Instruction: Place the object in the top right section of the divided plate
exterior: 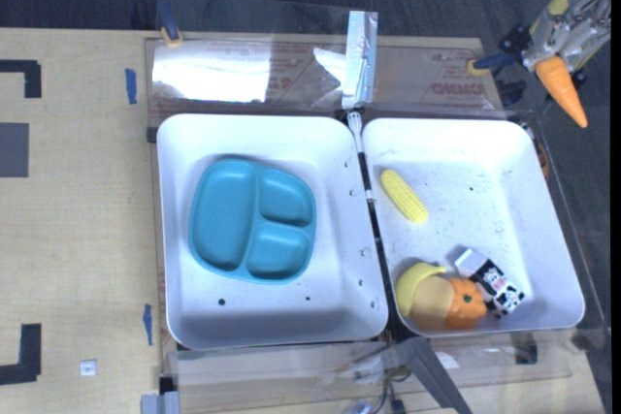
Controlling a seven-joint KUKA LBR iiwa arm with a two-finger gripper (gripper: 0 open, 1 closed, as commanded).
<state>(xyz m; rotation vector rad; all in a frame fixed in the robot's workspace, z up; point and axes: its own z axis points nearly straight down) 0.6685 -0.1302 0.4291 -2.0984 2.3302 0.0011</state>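
carrot (564,88) hangs at your frame's upper right, pinched in the gripper (568,48), above the right bin's (505,136) corner; divided plate (254,218) sits in the left bin (194,305).

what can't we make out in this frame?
- End effector, camera view: at the top right edge, blurred; an orange toy carrot hangs below it, contact unclear.
- Small black-and-white toy, right white bin: too small to identify.
- Yellow and orange toy pile: pieces overlap, shapes unclear.
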